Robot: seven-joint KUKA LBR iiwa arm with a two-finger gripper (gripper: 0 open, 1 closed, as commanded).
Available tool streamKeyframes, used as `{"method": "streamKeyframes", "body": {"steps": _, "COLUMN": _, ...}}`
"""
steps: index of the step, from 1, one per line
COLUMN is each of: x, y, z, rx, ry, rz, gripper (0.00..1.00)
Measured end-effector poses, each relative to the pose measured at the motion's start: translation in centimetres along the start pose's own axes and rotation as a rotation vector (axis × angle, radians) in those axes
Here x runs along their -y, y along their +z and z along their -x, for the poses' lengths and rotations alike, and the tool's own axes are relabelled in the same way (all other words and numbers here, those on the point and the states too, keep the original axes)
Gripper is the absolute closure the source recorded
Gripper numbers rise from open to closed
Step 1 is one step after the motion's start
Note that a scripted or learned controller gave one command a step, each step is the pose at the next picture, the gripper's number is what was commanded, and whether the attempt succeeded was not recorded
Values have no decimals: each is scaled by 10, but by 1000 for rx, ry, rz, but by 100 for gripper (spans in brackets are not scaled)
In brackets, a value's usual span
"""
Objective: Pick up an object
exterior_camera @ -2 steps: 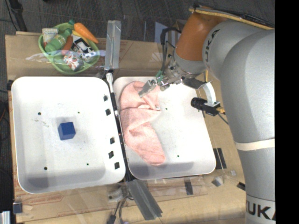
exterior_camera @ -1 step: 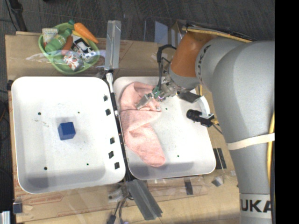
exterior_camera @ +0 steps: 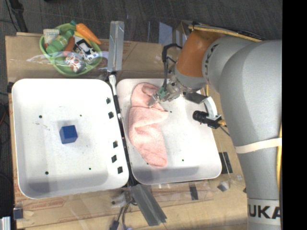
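Pink cloth [exterior_camera: 147, 128] lies crumpled down the right bin [exterior_camera: 201, 150] — the gripper [exterior_camera: 160, 96] sits low at its upper end, touching the fabric, though whether it pinches anything I cannot tell. Over in the left bin [exterior_camera: 29, 128] rests a blue cube [exterior_camera: 68, 133].

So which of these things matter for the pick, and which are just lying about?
For the job:
pink cloth, in the right bin
blue cube, in the left bin
gripper, at the cloth's top edge

Lying about:
green bowl of toys, behind the bins
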State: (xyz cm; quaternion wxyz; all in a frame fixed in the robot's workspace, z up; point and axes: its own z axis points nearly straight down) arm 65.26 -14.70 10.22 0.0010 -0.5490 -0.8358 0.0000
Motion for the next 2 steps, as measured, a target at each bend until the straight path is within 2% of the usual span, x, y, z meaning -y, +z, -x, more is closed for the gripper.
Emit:
{"method": "streamKeyframes", "body": {"steps": 1, "x": -30, "y": -91, "z": -59, "rx": 2, "ry": 86, "rz": 1, "gripper": 100}}
{"method": "streamKeyframes", "body": {"steps": 2, "x": -28, "y": -90, "z": -54, "rx": 2, "ry": 80, "rz": 0, "gripper": 100}}
